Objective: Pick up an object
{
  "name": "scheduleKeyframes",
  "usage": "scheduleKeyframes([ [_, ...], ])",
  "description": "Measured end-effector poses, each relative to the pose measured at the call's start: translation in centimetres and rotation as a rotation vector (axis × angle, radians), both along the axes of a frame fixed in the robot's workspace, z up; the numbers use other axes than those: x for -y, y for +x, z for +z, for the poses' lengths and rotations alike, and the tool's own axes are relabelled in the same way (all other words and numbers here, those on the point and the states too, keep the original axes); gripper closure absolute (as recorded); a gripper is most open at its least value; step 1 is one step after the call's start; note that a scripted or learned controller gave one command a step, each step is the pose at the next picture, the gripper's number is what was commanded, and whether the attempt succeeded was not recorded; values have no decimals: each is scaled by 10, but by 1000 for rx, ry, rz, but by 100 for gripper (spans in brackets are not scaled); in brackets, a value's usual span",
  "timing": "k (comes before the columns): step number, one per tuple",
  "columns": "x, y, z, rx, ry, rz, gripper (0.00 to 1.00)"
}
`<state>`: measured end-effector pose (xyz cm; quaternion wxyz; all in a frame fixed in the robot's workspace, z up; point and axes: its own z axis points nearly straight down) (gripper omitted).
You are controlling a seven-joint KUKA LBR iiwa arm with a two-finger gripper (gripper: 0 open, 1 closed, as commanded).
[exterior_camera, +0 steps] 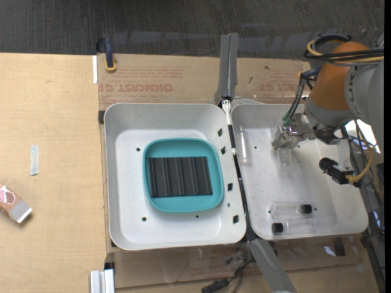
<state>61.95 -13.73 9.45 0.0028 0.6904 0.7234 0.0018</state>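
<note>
Roughly at the centre of the frame, two white bins are seen side by side on the bench [49,102], separated by a grey divider. The left bin [122,224] holds a teal tray [182,175] with a dark ribbed insert, lying flat in the middle of the bin floor, well apart from the pincer. The right bin [342,221] holds a clear tube-like piece [243,146] lying along its left wall, and a clear object with small black parts [292,217] near its lower edge; what these are exactly cannot be made out. These loose things are probably laid flat in the shallow bins so that they can be reached from above.

The arm [345,87] is brought in from the upper right of the frame, its orange band above the wrist, and is bent down over the upper part of the right bin. The pincer [285,138] is pointed down toward the bin floor, just right of the clear tube-like piece and apart from it. Whether the pincer is open or closed cannot be told, and nothing is seen held in it. The pick is judged as not yet made, with the nearest candidate being the clear tube-like piece
</note>
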Motion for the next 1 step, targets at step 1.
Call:
scheduleKeyframes([
  [1, -62, 39, 143, -8, -1, -69, 100],
])
